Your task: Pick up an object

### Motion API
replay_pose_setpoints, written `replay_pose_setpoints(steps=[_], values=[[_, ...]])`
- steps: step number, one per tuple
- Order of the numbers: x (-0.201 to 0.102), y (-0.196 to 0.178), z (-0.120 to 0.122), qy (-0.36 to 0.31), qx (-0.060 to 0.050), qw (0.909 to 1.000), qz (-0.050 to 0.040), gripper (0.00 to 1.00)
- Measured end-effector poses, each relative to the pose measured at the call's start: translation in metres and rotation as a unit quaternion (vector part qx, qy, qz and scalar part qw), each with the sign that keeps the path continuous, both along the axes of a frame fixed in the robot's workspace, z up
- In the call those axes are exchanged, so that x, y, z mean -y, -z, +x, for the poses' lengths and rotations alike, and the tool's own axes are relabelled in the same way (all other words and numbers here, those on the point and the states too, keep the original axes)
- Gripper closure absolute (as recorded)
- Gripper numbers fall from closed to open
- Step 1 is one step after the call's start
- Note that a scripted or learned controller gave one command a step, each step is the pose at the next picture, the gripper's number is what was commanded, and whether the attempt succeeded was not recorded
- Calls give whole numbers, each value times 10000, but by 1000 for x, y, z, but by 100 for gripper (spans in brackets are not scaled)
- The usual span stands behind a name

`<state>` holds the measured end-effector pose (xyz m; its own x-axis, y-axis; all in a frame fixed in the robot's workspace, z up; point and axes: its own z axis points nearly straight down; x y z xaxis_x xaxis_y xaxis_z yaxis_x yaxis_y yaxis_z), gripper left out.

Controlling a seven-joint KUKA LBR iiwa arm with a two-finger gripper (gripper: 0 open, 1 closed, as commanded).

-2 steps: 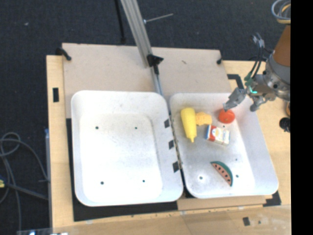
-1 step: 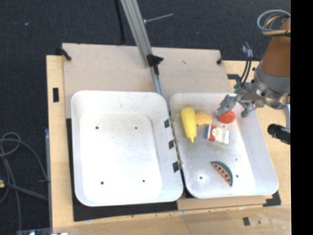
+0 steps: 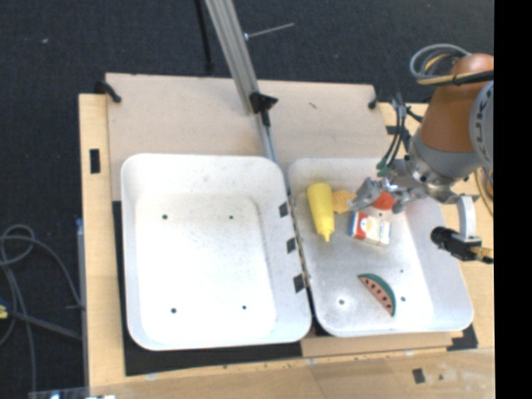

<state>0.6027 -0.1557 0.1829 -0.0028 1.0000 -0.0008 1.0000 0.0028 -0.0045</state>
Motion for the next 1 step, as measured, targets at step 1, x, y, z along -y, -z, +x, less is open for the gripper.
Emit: replay_pose_setpoints(steps=[1], values=[[-2, 43, -2, 21, 6, 10000, -4, 0]])
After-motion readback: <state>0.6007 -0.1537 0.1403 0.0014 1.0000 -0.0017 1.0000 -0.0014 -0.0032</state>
